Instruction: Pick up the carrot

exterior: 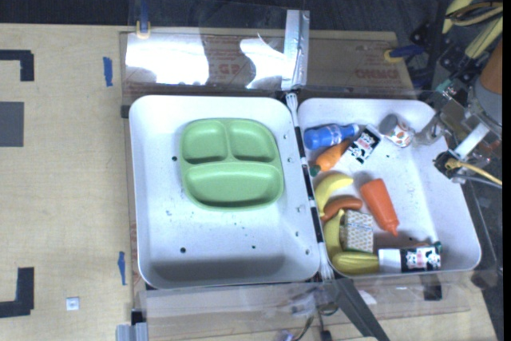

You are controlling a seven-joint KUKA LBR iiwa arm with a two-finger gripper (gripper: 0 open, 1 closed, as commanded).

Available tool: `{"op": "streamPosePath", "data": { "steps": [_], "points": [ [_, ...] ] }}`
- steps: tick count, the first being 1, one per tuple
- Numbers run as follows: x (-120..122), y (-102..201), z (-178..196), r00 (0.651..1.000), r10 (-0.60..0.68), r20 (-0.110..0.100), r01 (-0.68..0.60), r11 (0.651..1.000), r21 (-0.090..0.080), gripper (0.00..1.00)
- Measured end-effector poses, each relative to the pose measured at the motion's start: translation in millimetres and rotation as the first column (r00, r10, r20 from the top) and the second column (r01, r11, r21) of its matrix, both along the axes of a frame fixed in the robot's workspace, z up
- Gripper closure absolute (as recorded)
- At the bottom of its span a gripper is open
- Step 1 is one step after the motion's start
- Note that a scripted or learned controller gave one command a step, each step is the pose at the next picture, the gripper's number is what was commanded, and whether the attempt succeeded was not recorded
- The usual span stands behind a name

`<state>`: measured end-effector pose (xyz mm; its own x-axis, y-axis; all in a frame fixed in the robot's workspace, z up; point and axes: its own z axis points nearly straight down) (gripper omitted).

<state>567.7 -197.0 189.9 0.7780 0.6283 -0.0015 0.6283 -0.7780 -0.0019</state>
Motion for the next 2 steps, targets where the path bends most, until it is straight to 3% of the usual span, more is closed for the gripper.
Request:
{"op": "streamPosePath", "data": {
  "steps": [1,2],
  "points": [
    [-36,97,-57,0.989,0.151,-0.002,-0.151,0.989,0.002,0.00],
    [-29,125,-6,0.902,0.431,0.002,-0.431,0.902,-0.001,0.00]
  ]
}}
